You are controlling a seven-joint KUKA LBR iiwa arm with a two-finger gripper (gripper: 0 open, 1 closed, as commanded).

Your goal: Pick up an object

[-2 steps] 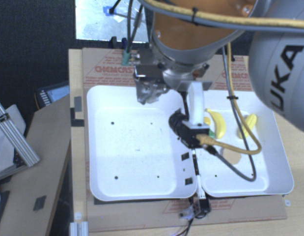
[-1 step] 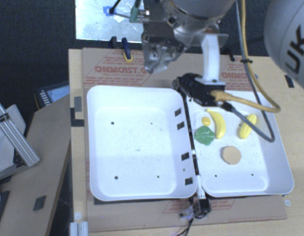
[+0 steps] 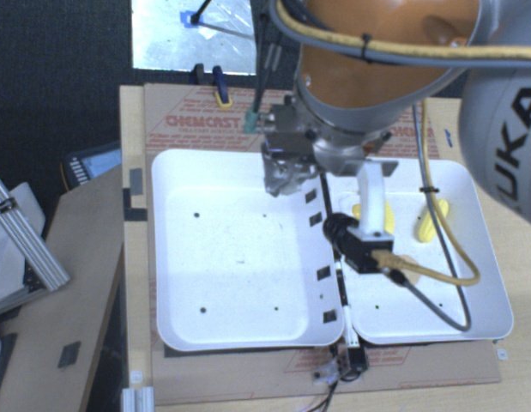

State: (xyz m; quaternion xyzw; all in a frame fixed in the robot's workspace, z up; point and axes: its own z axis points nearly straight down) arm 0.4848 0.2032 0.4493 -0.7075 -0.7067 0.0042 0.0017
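Pincer [image 3: 286, 178] hangs over far right corner of left bin [image 3: 231, 273].

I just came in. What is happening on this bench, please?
A grey and orange robot arm reaches in over two white bins to pick something up. Its pincer hangs above the far right corner of the left bin. A yellow object lies in the right bin, apart from the pincer.
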